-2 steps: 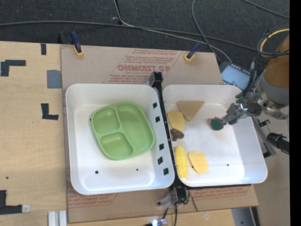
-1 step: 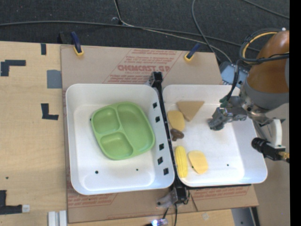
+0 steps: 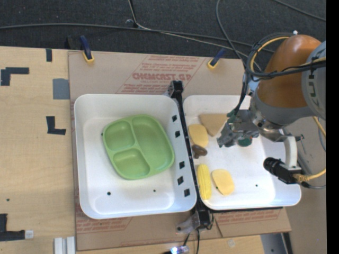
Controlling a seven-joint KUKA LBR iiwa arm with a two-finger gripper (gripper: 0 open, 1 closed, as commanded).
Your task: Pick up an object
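Hand (image 3: 234, 135) low in right shallow white bin (image 3: 275, 194), beside tan flat wedge-shaped piece (image 3: 213, 122); finger state: cannot tell. Yellow corn cob (image 3: 203, 181) and yellow rounded block (image 3: 223, 182) near front wall. Green plastic divided tray (image 3: 139, 146) in left bin (image 3: 90, 194).

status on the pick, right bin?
Gripper low over right bin, nothing visibly held. Tan piece beside it; yellow pieces, corn untouched. Nothing blocking.

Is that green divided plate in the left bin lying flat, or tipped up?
Flat. The green divided plate rests face up on the floor of the left bin, with all three compartments visible from above.
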